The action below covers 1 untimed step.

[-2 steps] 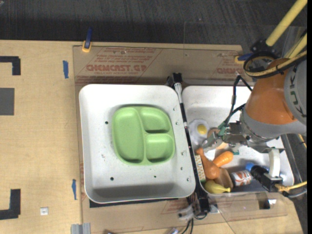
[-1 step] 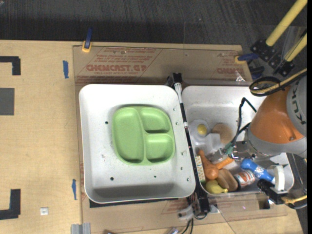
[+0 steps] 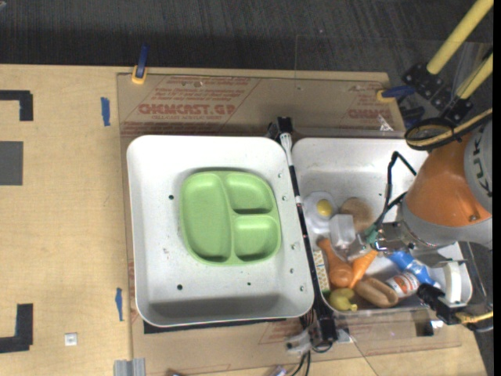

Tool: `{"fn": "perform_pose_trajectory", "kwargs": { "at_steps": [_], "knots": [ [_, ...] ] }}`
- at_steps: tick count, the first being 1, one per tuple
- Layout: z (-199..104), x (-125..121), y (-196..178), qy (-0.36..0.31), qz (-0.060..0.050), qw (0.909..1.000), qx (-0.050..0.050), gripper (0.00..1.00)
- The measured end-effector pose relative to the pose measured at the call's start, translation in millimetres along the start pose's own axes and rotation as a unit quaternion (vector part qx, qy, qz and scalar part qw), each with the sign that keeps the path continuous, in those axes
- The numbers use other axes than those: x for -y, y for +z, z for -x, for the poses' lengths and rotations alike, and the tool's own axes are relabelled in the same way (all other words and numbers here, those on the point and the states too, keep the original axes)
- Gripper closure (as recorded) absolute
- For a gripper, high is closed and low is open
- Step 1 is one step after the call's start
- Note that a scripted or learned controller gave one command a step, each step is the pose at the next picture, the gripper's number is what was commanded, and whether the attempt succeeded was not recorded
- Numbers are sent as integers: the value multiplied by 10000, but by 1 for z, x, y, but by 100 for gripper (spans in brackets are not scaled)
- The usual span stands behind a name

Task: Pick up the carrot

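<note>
The carrot [image 3: 350, 269] is lying in the right bin [image 3: 344, 159], towards its front, in a tight heap of toy food; what reads as carrot is two orange pieces meeting in a shallow V, and whether they are one thing or two is not clear. A hot dog [image 3: 376, 291] is pressing against it on the right, a yellow-green pear [image 3: 340, 299] is sitting just in front, and a yellow lemon [image 3: 323, 207] and a brown potato [image 3: 356, 208] are resting farther back. A bottle with a blue cap [image 3: 411, 276] is lying beside the hot dog. The gripper [image 3: 354, 241] is hovering right over the carrot's upper end, reaching in from the right; whether it is wide, narrow or holding anything cannot be told, since clutter is masking its tip. To do this step well, the arm is needing to line up across the carrot's narrow width, descend onto the orange body clear of the hot dog, and close squarely, so that no neighbour is getting pinched along. The left bin [image 3: 149, 210] is carrying a green divided plate [image 3: 231, 215], well apart from the work
</note>
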State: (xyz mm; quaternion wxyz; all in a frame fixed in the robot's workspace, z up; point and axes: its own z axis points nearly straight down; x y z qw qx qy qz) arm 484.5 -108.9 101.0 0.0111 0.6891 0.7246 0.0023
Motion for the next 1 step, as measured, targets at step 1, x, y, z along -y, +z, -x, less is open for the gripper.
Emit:
{"fn": "perform_pose_trajectory", "kwargs": {
  "at_steps": [1],
  "knots": [
    [-72, -5, -85, 635, -83, 9979, -70, 100]
  ]
}}
